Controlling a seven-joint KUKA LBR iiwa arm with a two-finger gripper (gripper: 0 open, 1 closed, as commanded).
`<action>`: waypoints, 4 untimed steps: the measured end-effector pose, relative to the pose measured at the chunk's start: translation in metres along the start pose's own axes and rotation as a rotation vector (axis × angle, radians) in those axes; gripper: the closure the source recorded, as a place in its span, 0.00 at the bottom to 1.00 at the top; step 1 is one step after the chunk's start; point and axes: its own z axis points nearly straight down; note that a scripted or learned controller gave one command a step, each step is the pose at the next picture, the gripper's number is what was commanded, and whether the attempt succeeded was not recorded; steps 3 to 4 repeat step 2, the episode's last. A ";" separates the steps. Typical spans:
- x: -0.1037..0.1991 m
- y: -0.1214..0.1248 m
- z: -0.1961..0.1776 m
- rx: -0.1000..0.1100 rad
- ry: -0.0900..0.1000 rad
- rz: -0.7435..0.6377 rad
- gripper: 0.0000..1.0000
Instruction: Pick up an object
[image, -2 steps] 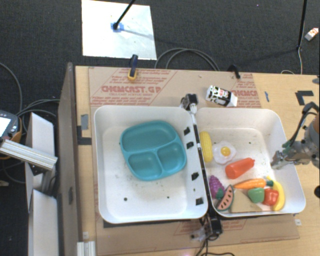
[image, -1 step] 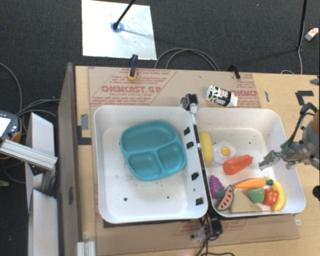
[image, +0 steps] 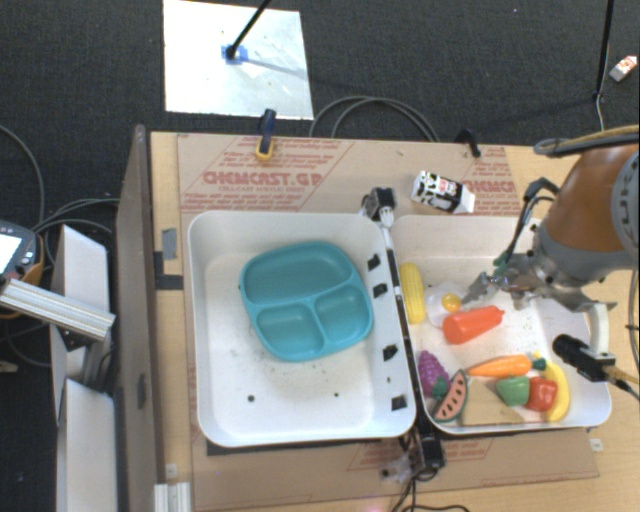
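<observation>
Camera view looks down at a slant on two shallow white bins set side by side on a bench covered with brown printed board. Left bin (image: 215, 400) carries a teal divided plate (image: 305, 300) lying flat near its middle, with three compartments facing up. Right bin (image: 590, 405) holds a cluster of toy foods: a yellow corn cob (image: 411, 292) lies along the bin's left wall, a small yellow piece (image: 452, 301) sits just beside it, and an orange-red cylinder-shaped toy (image: 473, 324) lies tilted near the bin's centre. Toward the near edge lie a purple grape bunch (image: 432, 372), a watermelon slice (image: 452, 396), a carrot (image: 504, 367), a green and red pepper (image: 527, 391) and a banana (image: 559, 393) curving along the right. The grey arm with its orange band (image: 600, 195) reaches in from the right, and the gripper (image: 497, 284) hangs low over the right bin, just above and beside the orange-red toy; the small yellow piece lies just to its left. Whether the fingers are apart or together cannot be told from this angle, and nothing is seen between them. A small black-and-white carton (image: 443, 192) lies on the board beyond the bins, and a yellow clamp (image: 265, 148) sits at the board's far edge.
</observation>
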 end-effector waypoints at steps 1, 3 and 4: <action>0.038 -0.023 0.066 0.004 0.000 0.004 0.00; 0.035 -0.021 0.052 -0.001 -0.002 0.006 1.00; 0.035 -0.021 0.052 -0.001 -0.002 0.006 1.00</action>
